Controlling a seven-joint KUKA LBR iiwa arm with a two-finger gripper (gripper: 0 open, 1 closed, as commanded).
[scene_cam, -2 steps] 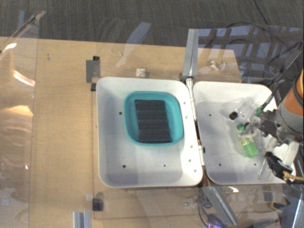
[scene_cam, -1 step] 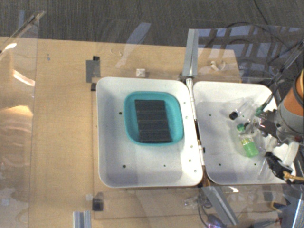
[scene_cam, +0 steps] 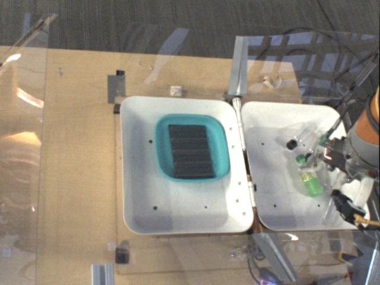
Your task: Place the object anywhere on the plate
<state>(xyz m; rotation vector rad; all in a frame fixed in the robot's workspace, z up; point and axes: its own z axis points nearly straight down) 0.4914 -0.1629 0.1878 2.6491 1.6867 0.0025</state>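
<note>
The pincer point(scene_cam: 317, 159) hangs above a small green translucent bottle point(scene_cam: 310, 183) in the right white bin point(scene_cam: 267, 209); its state is unclear. The teal rectangular plate point(scene_cam: 219, 141) sits in the left white bin point(scene_cam: 139, 200).

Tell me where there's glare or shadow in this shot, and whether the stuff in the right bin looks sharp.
Camera view: pale reflections streak the clear panel at left; soft shadow falls inside the left bin beside the teal plate; in the right bin, the green object and clear plastic near the gripper look small and slightly blurred.
</note>
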